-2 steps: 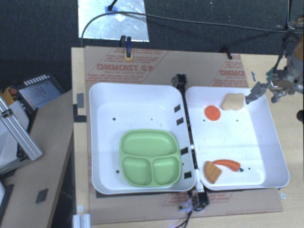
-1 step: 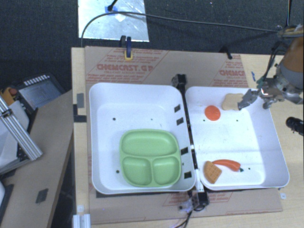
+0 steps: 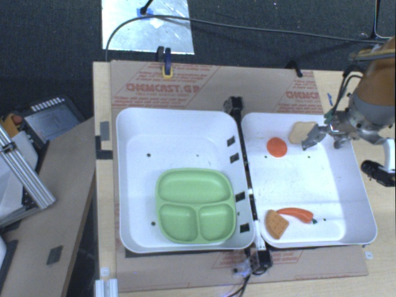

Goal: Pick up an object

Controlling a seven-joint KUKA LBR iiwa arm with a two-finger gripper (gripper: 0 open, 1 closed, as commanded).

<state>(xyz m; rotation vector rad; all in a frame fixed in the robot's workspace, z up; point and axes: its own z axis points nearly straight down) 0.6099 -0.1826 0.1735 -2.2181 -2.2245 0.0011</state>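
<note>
Beige slice [image 3: 301, 129] in right bin [image 3: 352, 193], just beside open, empty pincer [image 3: 324, 138]. Best approached straight down, centred over it, clear of orange disc [image 3: 276, 146].

We see two white bins, left [image 3: 133, 166] and right [image 3: 352, 197], of smooth, faintly glossy plastic. The green divided plate [image 3: 195, 204] looks like matt plastic. Beneath lies a brown board [image 3: 185, 85], paper-faced and dull (printed in red). The sheet [image 3: 148, 17] behind it shines like brushed metal, and the dark backdrop [image 3: 49, 36] reads as rough cloth.
</note>
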